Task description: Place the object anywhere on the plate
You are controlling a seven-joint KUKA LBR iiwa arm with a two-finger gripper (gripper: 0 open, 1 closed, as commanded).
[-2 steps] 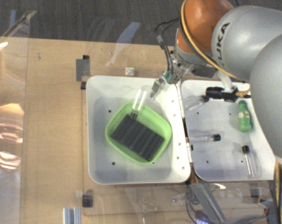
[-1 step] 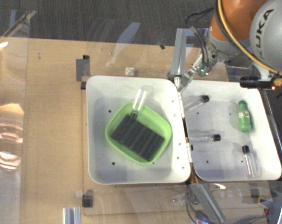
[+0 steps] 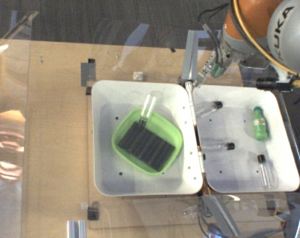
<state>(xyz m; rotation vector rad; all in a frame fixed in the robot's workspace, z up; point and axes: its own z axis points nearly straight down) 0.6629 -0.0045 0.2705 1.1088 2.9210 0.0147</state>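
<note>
A green square plate (image 3: 170, 133) lies in the left bin (image 3: 105, 133). A dark ribbed block (image 3: 146, 144) rests on the plate. A clear tube (image 3: 148, 107) leans across the plate's far rim, with its black-capped end touching the block. My gripper (image 3: 205, 74) hangs above the far end of the divider between the two bins, well away from the plate and from the objects in the right bin. Nothing can be seen held in it.
The right bin (image 3: 239, 177) holds a green bottle (image 3: 259, 124) and three clear black-capped tubes: one at the far left (image 3: 211, 105), one in the middle (image 3: 223, 146), one at the near right (image 3: 264, 168). A small pale cube (image 3: 138, 76) sits on the bench behind the left bin.
</note>
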